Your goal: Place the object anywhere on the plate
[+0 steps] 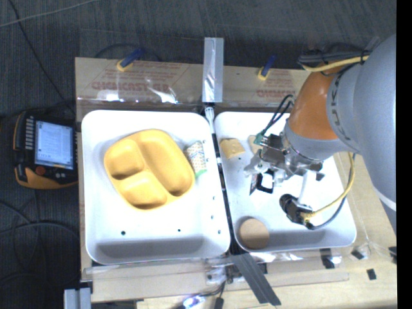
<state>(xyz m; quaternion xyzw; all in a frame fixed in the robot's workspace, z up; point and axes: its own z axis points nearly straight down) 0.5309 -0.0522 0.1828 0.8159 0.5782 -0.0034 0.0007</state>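
At the far left, on the dark floor, sits a small screen box (45, 148) with a yellow edge. Next comes the left bin (96, 237). In it lies the yellow plate (148, 168), which has three dips in it. Touching the plate's right rim is a little packet (197, 157) with white and green on it.

A thin wall splits the two bins. The right bin (341, 234) holds a small tan block (232, 148) near its top left corner. A round brown thing (254, 232), like a ball, sits at the bottom edge of this bin.

The gripper (265, 172) hangs over the middle of the right bin, on the end of the grey arm (360, 89) with its orange band. The tan block is just up and to the left of the gripper, near it but not touching. The brown ball is below it, well apart. You cannot tell if the gripper is wide or closed, since wires and dark parts hide it
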